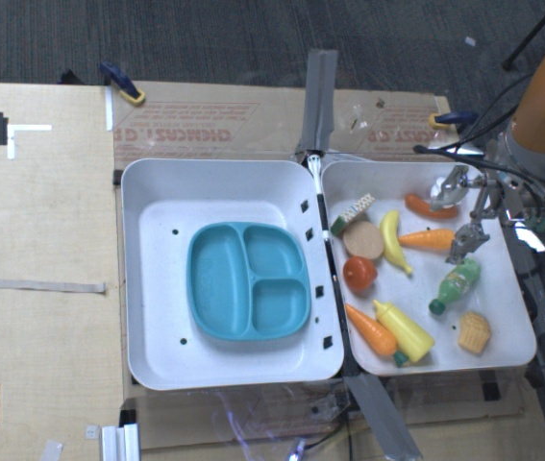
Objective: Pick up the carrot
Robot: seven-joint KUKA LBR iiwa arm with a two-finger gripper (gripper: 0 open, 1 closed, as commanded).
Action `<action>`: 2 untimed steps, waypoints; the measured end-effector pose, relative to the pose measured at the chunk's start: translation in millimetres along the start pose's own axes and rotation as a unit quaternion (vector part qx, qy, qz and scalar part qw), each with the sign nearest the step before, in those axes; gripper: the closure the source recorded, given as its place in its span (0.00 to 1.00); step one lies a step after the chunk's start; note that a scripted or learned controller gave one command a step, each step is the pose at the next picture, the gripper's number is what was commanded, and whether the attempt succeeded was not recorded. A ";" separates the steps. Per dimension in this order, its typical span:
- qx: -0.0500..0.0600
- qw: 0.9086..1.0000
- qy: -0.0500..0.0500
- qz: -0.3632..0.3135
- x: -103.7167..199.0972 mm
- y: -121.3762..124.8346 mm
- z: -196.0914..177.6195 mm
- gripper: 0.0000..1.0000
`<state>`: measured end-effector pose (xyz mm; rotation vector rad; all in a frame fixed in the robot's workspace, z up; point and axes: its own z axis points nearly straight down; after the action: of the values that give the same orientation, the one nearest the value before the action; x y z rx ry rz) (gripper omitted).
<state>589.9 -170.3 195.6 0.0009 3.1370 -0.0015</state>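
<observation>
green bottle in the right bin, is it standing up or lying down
Lying down. The green bottle rests on its side on the right bin's floor, its dark cap end pointing toward the lower left, just below the gripper.

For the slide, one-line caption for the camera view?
End effector over right bin by a carrot; second carrot at front, blue plate in left bin.
</observation>
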 end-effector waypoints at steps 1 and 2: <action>0.000 0.999 0.000 -0.035 -41.5 -33.0 93.2 0.00; 0.000 0.995 0.001 0.103 -18.5 -32.2 102.7 0.00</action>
<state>608.9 -202.6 93.0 0.3239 3.1218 -0.0002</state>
